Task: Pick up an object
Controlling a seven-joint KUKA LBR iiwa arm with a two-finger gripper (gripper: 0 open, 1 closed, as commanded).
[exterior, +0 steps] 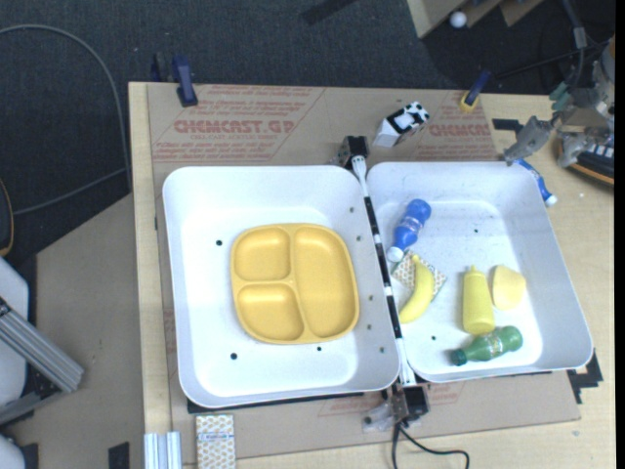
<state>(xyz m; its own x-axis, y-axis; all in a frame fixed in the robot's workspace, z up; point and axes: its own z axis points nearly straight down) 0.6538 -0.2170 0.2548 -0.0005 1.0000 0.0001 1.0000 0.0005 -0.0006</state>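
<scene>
The right bin (547, 262) holds a blue bottle (412, 221), a banana (418, 291), a yellow bottle (477, 301), a pale yellow rounded piece (509, 286) and a green bottle (488, 345) lying near the front wall. In the left bin (195, 213) rests a yellow divided plate (293, 283). My gripper (535, 137) is a grey metal shape beyond the right bin's far right corner, above the bench and apart from every object.
A small black-and-white object (403, 121) lies on the brown board behind the bins. Blue clamps (182, 78) hold the board's far edge. The bins meet along a black-and-white strip (379, 262). Cables and gear crowd the upper right.
</scene>
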